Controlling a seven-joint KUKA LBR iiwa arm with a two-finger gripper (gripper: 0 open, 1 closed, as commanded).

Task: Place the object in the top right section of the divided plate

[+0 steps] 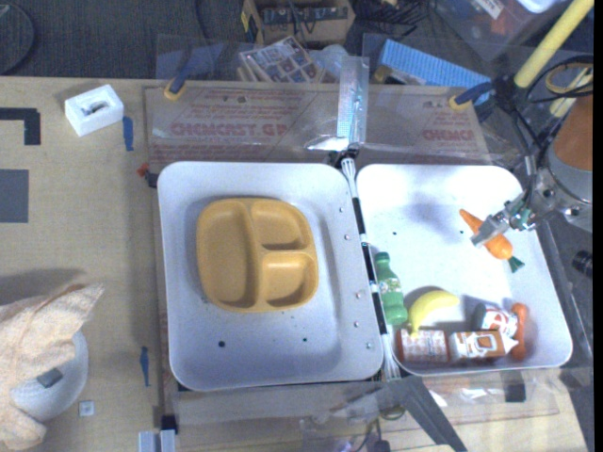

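Observation:
A yellow divided plate (254,252) lies in the left bin (188,347); its top right section (281,224) holds nothing. Over the right bin (424,191), near its right wall, my gripper (492,229) reaches in from the right. Its grey fingers sit across the middle of an orange toy carrot (469,220) with a green end, and orange shows on both sides of them. The gripper is shut on the carrot, far to the right of the plate.
Along the right bin's front lie a green bottle (387,285), a yellow fruit (431,306), a brown-orange sauce bottle (452,345) and a small red-and-white item (501,320). The ridge between the bins (356,243) lies between carrot and plate.

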